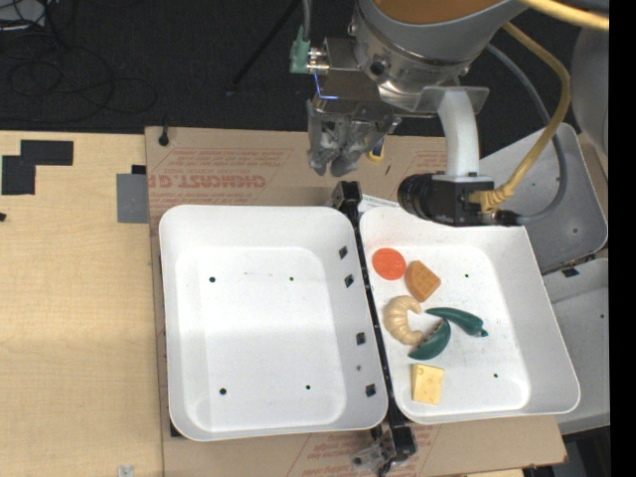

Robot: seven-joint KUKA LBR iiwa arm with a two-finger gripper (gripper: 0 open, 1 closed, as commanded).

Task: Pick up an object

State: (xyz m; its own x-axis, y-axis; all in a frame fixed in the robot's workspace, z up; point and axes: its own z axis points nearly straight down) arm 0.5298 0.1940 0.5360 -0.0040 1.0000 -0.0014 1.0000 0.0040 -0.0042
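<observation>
Objects to choose from: a flat round orange-red disc, a tan bread-like wedge, a pale curved croissant-shaped piece, two dark green pod-shaped pieces and a yellow cheese-like block, all clustered in the right white bin.
Left white bin: bare floor.
Gripper: raised above the far edge between the bins, carrying nothing; whether it is spread or closed cannot be told.
Step in hand: approach, judged not yet begun.
Doing it well: go for the yellow block, which lies apart from the rest; descend straight, straddling its flat sides, clear of the green pod.
</observation>
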